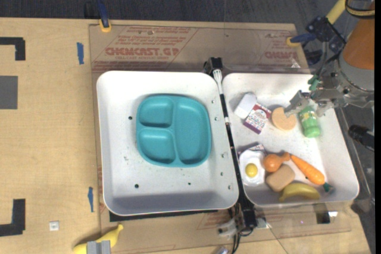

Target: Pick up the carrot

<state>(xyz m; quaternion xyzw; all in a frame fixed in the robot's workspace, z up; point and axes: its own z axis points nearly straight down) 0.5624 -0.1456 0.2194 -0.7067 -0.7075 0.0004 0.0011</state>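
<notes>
The carrot [308, 168], orange with a small green tip, lies slanted in the front right part of the right bin [345, 146]. My gripper [311, 105] hangs over the back right of that bin, well behind the carrot. A green bottle-shaped toy [309, 124] lies directly under it, and I cannot tell whether the two touch.
Around the carrot lie a small orange fruit [272, 162], a tan bread piece [280, 178], a banana [299, 190] and a fried egg [252, 169]. Further back are a tan disc [283, 118] and a purple-and-white carton [255, 117]. The left bin [113, 140] holds a teal divided plate [174, 129].
</notes>
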